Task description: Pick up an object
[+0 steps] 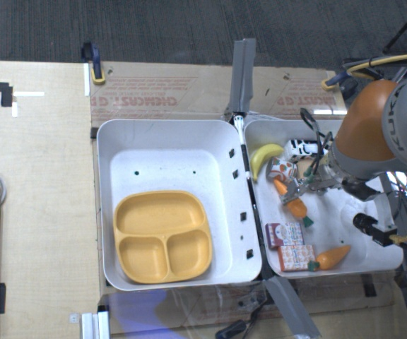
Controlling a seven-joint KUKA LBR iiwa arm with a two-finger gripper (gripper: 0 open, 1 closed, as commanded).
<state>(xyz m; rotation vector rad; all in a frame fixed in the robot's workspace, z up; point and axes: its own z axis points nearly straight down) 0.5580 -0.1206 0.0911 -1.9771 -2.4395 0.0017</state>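
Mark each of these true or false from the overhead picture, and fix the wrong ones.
1. The yellow three-compartment plastic plate lies in the left white bin. True.
2. The yellow toy banana sits on the plate. False: it lies in the right white bin, near its upper left corner.
3. The grey arm's gripper is over the right bin. True.
4. A red and white printed carton lies in the left bin. False: it lies in the right bin, near the front wall.
5. An orange toy carrot lies beside that carton, on its right in the picture. True.
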